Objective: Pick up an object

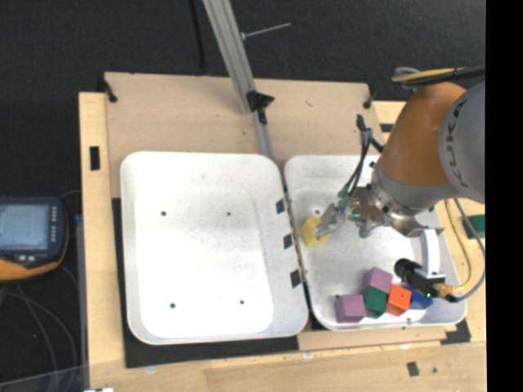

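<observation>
You've got two white bins side by side — the left bin (204,243) has just a few dark specks on its floor, while the right bin (327,178) holds everything else. Down at its 5 o'clock corner sits a cluster: two purple blocks (378,281) (350,307), a green block (374,300), an orange block (398,299) and a blue one (420,298). The gripper (325,225) is near the 9 o'clock wall with its fingers pinched on the yellow object (312,230).
</observation>
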You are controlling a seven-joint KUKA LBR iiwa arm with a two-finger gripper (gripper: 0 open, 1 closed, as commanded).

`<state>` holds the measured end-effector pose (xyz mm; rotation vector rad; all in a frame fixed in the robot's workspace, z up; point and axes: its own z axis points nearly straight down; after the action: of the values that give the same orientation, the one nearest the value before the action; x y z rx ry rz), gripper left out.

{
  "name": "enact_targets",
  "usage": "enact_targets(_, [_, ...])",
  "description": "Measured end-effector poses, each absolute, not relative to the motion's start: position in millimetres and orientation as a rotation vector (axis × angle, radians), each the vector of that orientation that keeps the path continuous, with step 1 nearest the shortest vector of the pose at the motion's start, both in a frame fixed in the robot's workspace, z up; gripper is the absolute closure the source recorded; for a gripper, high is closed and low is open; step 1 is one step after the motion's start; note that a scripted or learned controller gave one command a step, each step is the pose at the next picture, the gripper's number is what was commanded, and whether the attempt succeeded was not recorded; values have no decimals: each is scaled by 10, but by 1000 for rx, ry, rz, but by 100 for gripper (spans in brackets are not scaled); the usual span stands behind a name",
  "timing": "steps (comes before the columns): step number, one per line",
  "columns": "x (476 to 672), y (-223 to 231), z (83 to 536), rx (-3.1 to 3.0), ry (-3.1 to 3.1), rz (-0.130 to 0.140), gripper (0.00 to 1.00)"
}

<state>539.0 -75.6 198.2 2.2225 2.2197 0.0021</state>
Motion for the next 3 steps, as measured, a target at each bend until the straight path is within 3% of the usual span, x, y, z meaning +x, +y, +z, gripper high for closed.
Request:
enact_targets(1, [6622,-266,1972,2212,2225,7,0])
enact_targets(3, [6596,-292,1971,2211,2231,-4,0])
